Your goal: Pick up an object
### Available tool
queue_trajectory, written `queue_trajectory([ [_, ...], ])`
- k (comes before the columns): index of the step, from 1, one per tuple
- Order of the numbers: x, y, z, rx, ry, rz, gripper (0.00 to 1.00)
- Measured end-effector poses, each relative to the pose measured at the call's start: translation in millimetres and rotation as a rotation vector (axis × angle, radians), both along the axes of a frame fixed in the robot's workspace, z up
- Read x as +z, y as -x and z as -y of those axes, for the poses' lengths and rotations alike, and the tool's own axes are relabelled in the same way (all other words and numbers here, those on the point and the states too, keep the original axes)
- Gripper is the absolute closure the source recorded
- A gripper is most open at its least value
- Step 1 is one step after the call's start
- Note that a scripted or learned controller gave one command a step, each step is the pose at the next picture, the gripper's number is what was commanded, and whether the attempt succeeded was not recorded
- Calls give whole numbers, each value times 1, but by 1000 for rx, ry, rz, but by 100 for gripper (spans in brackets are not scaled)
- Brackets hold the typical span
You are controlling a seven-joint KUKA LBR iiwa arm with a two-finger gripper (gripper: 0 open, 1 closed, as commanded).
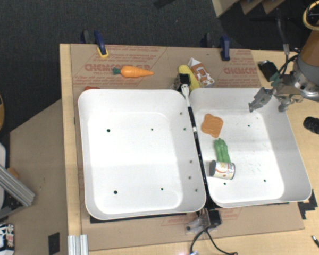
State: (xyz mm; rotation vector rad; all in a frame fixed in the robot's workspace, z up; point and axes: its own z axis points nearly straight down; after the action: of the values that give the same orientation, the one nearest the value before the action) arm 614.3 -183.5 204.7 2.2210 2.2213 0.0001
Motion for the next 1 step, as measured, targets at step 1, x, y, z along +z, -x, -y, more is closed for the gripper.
queue_trajectory([
  [1,-65,32,-85,7,-7,-10,0],
])
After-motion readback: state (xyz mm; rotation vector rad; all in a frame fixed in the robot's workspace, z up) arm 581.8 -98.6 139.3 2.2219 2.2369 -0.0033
